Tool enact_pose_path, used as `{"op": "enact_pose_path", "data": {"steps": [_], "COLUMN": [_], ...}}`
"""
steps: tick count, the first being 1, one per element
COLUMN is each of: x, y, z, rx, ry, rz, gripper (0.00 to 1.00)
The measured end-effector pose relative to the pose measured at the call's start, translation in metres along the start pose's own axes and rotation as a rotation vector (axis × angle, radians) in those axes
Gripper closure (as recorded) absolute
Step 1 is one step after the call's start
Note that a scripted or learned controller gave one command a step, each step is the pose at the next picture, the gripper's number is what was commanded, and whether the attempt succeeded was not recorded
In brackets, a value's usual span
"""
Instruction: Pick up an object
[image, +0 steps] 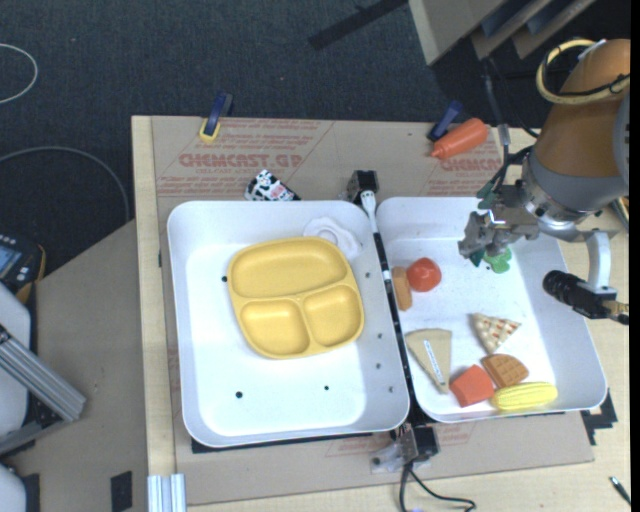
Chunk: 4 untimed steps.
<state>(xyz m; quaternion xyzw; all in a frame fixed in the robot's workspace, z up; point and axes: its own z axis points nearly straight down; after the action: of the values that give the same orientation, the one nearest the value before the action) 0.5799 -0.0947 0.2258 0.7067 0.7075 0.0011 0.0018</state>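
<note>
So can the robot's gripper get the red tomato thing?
Probably yes. The gripper hangs over the same right bin, and the red tomato lies beside it with nothing on top.

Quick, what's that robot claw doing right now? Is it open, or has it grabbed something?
Gripper: over the right bin, with a green object at its tip; open, closed or holding cannot be told.
</note>
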Motion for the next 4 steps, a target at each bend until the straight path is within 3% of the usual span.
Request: {"op": "enact_pose_path", "data": {"steps": [3, 4], "x": [0.101, 0.103], "y": [-0.093, -0.094], "z": [-0.006, -0.009], "rx": [0.01, 0.006], "ry": [0.003, 0.002], "rz": [-0.001, 0.0], "gripper": [1.0, 1.0]}}
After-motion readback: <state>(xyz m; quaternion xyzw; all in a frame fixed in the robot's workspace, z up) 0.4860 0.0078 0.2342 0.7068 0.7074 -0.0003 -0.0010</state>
